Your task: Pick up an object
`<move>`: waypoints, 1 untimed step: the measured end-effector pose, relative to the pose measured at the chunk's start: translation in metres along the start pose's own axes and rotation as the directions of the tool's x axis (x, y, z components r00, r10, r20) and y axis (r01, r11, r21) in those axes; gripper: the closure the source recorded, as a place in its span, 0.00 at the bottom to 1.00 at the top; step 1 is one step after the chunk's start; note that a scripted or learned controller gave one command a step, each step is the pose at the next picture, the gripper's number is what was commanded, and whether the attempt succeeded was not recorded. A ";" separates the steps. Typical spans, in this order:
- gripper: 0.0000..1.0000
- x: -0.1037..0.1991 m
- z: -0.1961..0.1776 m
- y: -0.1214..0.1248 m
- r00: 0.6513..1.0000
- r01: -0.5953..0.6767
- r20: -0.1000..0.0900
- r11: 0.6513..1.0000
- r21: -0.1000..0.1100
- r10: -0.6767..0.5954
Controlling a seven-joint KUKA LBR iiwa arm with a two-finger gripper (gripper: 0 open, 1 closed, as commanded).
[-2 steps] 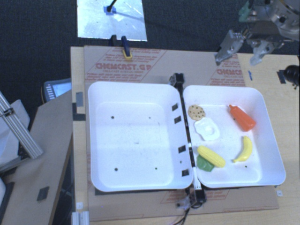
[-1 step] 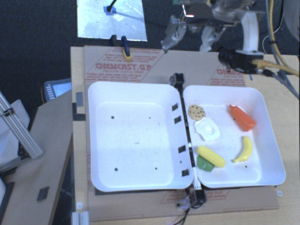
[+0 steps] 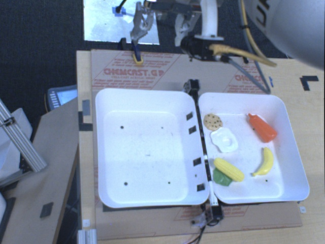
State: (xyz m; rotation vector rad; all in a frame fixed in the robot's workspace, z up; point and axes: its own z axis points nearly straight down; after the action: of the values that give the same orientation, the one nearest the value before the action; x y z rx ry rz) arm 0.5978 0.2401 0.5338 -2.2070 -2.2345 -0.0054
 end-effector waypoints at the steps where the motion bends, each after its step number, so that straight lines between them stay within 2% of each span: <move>1: 1.00 -0.005 -0.013 0.000 1.000 -0.005 0.001 1.000 -0.003 0.005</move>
State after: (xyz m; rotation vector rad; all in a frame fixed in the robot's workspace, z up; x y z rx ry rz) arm 0.5980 0.2350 0.5464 -2.2142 -2.2309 -0.0071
